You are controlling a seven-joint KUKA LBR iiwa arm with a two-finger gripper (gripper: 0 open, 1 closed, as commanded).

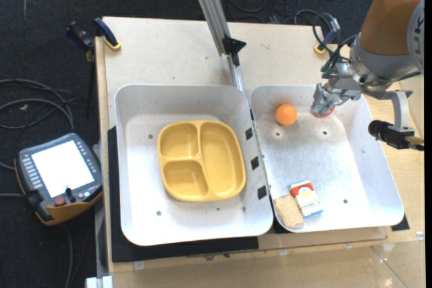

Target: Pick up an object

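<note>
so here's where i'm at: my end effector [324, 106] is down at the far edge of the right bin [368, 165], and there's something reddish right at its tip, but i honestly can't tell if that's an object or part of me. whether i'm wide, narrow or holding anything, i can't tell from this angle either, so no claims there.

closest candidate is the orange ball [286, 114], just beside me on the side toward the other bin, sitting loose on the bin floor and not touching me. my guess is it's the easy target since it's near and has room around it. further off, toward the front rim of the same bin, there's a small red and white box [307, 197] lying next to a tan spongy block [289, 212]; they look to be touching each other, and being tucked up near the rim probably makes them awkward to get around.

way over in the left bin [135, 165] is a yellow divided tray [201, 160], flat and wide, which i figure is a poor fit for two fingers.

pose wise, i'm coming in from the right over the tabletop [169, 50], wrist bent steeply down, orange band up high, tip low in the bin.
</note>
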